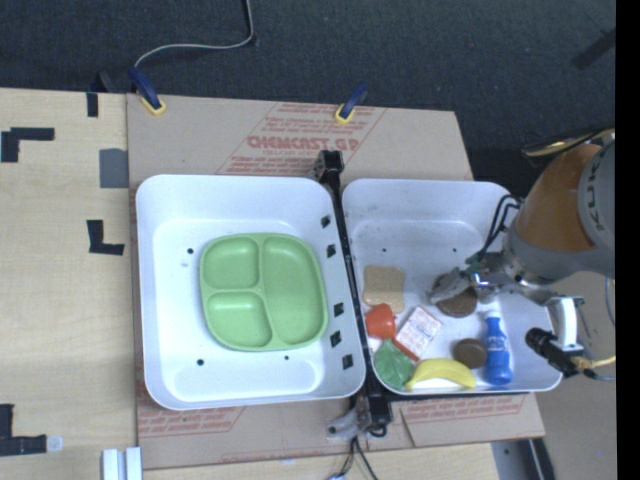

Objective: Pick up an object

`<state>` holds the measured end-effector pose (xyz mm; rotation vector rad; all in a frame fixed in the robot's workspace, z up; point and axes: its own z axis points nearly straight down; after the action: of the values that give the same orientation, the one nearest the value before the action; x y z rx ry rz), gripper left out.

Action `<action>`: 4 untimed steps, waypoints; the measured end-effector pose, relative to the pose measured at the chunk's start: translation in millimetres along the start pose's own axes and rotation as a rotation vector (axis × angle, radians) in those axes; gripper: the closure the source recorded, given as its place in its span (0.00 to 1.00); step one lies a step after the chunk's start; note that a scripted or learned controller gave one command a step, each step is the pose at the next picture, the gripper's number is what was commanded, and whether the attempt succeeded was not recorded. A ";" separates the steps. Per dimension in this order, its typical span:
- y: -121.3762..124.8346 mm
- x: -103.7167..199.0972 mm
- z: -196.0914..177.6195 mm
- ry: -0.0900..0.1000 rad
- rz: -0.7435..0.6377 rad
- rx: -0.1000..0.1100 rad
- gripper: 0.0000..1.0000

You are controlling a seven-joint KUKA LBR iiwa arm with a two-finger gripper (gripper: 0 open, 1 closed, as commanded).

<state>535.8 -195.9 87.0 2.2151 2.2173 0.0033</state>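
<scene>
The right bin (pixel 420 213) holds several small items along its near side. They are a tan bread slice (pixel 384 286), a red tomato-like piece (pixel 380 320), a white and red packet (pixel 418 330), a green piece (pixel 394 366), a yellow banana (pixel 443 373), a brown round piece (pixel 468 351) and a blue bottle (pixel 495 348). My gripper (pixel 452 288) is low in this bin, right of the bread slice. It sits just over another brown round piece (pixel 461 305), which it partly hides. Whether it touches that piece is unclear.
In the left bin (pixel 170 218) lies a green divided plate (pixel 264 291). A black divider (pixel 340 268) runs between the bins. My arm (pixel 560 223) comes in over the right bin's right rim. The bins rest on a cardboard sheet (pixel 290 138).
</scene>
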 end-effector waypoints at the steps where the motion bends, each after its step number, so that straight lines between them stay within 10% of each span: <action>1: 0.3 0.0 -9.6 0.000 0.000 0.000 1.00; 2: 59.5 69.6 0.2 0.004 -0.002 0.000 1.00; 3: 35.8 137.9 -98.3 0.004 -0.001 0.005 1.00; 4: 35.1 137.4 -97.4 0.004 -0.001 0.008 0.00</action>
<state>570.1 -58.1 184.0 2.2203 2.2238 -0.0009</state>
